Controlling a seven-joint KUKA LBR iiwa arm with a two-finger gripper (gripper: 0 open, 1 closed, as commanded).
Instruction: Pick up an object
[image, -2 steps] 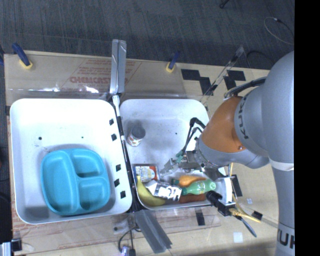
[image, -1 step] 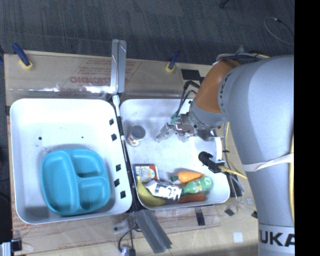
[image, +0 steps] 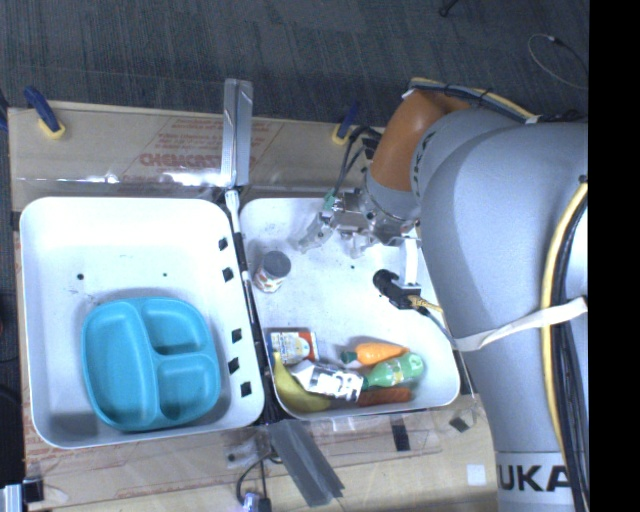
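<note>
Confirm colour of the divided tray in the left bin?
Light blue; the divided tray shows clearly in the camera view.

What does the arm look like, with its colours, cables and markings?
The arm is bulky, rounded and grey, with an orange band above the wrist. White letters "UKA" mark its base. Black and yellow cables run along it. The gripper is small, metallic and grey.

- You see a sky-blue plastic divided plate (image: 150, 360) in the plain white left bin (image: 40, 300).
- You see a yellow banana (image: 292, 393), an orange carrot (image: 378, 352) and a green bottle (image: 396, 371) in the white right bin (image: 330, 290).
</note>
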